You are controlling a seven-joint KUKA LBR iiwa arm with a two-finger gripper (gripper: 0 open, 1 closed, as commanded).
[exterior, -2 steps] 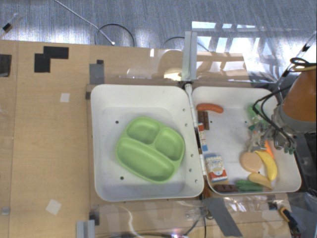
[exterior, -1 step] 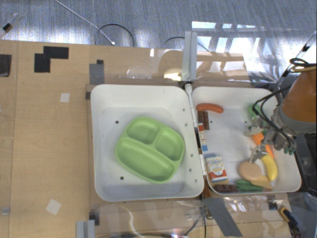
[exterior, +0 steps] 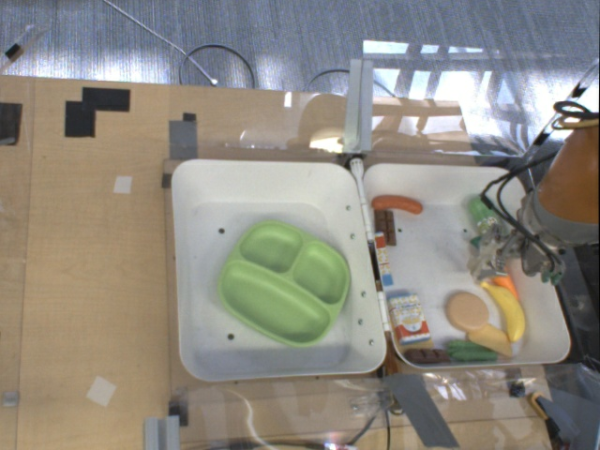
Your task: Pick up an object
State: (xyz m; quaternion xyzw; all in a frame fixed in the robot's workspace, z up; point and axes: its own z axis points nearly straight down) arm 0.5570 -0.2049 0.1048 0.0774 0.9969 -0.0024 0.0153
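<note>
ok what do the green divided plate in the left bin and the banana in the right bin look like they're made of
The green divided plate looks like moulded plastic: one even colour, soft rounded compartment edges, a dull sheen. The banana looks like a plastic toy rather than real fruit: flat uniform yellow, smooth surface, no spots or stem detail, though it is too small to be certain. Both bins look like matte white plastic, as on the left bin.

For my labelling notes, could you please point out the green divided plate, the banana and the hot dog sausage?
green divided plate (exterior: 284,281): camera view, long front compartment.
banana (exterior: 510,311): camera view, mid-curve.
hot dog sausage (exterior: 397,204): camera view, its middle.
</note>
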